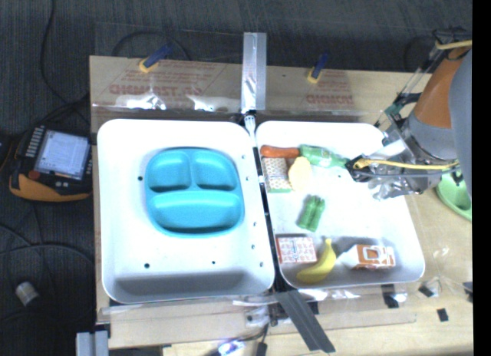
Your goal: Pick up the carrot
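Scanning from the left, I logged a blue plate in the left bin, then the carrot along the right bin's far edge, at its left corner. The gripper hung near the right edge; spread or closed, I could not tell. Recommended: descend vertically, grip across the orange body, clear of the wall.
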`<action>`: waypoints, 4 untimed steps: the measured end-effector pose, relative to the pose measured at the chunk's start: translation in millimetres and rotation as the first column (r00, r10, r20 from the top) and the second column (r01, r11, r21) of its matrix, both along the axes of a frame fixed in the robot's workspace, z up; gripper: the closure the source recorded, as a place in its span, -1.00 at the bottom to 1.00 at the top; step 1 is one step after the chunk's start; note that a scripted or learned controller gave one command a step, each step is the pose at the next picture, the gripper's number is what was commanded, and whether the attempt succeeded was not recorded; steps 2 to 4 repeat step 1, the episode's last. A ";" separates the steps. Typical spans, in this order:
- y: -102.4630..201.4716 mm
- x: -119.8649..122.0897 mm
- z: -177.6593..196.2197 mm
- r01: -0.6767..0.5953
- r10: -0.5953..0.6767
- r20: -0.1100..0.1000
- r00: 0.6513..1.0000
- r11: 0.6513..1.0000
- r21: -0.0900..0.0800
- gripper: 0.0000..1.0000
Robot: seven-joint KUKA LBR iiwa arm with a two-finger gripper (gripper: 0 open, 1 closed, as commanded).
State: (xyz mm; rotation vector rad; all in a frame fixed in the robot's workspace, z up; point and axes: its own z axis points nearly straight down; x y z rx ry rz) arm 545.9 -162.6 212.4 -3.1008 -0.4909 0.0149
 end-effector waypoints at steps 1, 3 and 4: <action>-29.9 14.8 -16.4 0.108 -0.108 -0.002 0.994 0.994 -0.001 1.00; -29.9 14.8 -16.4 0.108 -0.108 -0.002 0.994 0.994 -0.001 1.00; -29.9 14.8 -16.4 0.108 -0.108 -0.002 0.994 0.994 -0.001 1.00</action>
